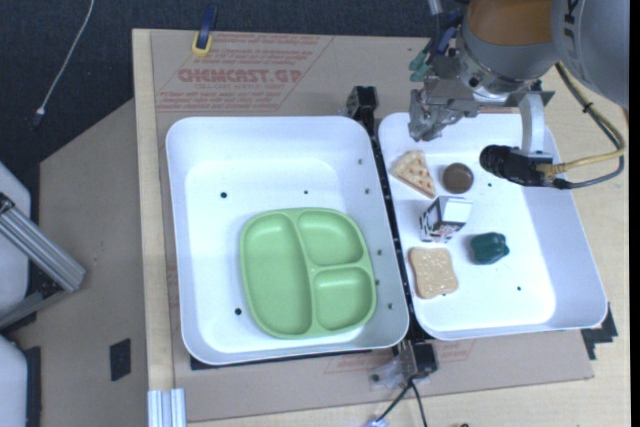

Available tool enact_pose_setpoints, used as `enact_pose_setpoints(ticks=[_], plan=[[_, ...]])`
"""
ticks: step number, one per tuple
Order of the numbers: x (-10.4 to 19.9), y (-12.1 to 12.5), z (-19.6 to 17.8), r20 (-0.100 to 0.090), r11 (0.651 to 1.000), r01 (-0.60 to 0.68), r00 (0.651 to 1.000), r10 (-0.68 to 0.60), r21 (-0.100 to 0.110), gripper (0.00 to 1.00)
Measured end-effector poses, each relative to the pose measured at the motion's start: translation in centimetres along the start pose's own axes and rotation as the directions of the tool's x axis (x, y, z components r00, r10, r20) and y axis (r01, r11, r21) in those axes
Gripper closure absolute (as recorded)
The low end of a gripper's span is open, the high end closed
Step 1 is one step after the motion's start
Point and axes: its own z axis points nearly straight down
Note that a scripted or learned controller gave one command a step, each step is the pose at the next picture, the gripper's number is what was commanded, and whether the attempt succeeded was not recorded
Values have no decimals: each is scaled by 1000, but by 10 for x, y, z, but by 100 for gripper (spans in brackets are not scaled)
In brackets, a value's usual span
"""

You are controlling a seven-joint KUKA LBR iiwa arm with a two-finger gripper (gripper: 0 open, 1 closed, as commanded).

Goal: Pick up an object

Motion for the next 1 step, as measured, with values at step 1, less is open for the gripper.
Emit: enact_pose_setpoints(ticks=[1], plan=[[55,11,5,1,1000,0,1000,0,-7,100]])
